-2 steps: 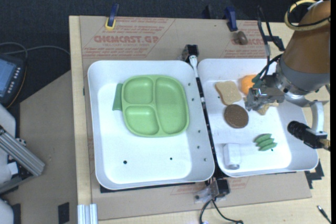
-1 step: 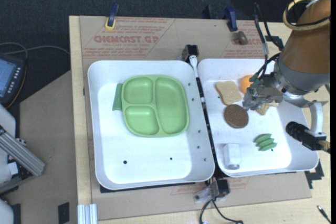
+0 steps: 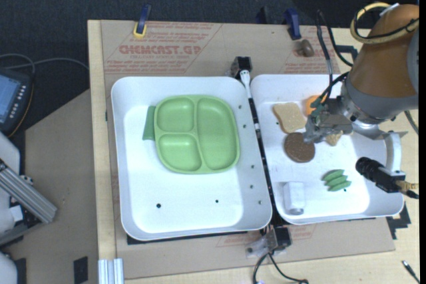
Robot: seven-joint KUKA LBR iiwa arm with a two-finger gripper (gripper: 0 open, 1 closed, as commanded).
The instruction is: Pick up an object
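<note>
Over the right bin (image 3: 373, 206), the gripper (image 3: 318, 132) hangs low between the toast (image 3: 289, 116) and the brown disc (image 3: 299, 147), just above the disc's upper right edge. Whether it is open or closed cannot be told from this angle. An orange piece (image 3: 312, 103) sits beside the toast, partly hidden by the arm. Green pods (image 3: 336, 179) and a white cup (image 3: 293, 196) lie nearer the front. Left bin (image 3: 133, 143): green divided plate (image 3: 197, 133).
</note>
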